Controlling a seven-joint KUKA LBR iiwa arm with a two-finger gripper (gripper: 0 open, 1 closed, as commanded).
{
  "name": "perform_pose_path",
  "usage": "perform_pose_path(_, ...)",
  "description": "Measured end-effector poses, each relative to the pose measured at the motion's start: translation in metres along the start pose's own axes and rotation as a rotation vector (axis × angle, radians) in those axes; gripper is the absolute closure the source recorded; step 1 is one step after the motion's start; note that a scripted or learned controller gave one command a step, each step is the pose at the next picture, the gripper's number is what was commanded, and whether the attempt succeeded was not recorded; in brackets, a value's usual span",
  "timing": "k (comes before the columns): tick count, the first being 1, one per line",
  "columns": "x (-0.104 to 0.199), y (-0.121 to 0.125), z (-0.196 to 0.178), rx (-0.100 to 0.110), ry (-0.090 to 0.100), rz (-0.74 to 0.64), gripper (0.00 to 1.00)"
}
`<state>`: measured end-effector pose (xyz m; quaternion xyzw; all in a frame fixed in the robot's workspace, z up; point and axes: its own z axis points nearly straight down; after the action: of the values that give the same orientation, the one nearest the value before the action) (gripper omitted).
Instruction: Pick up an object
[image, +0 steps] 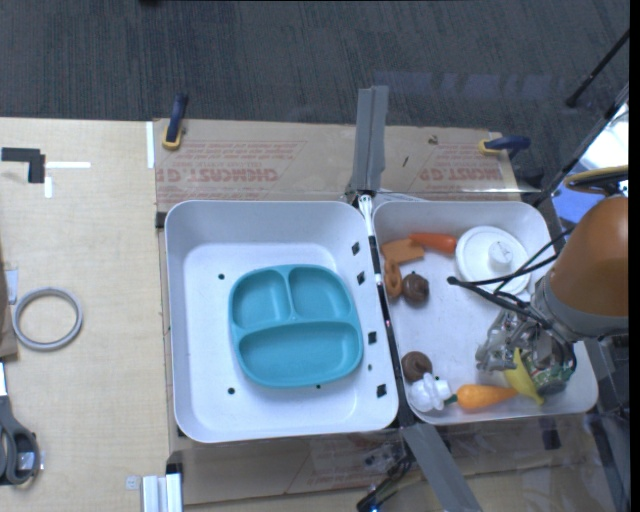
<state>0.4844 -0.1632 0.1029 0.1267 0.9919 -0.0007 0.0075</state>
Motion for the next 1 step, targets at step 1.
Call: perform_pose_path(1,-0.0094,-0.0445,-0.0064,-0.006,0.011,-0.591,1.00)
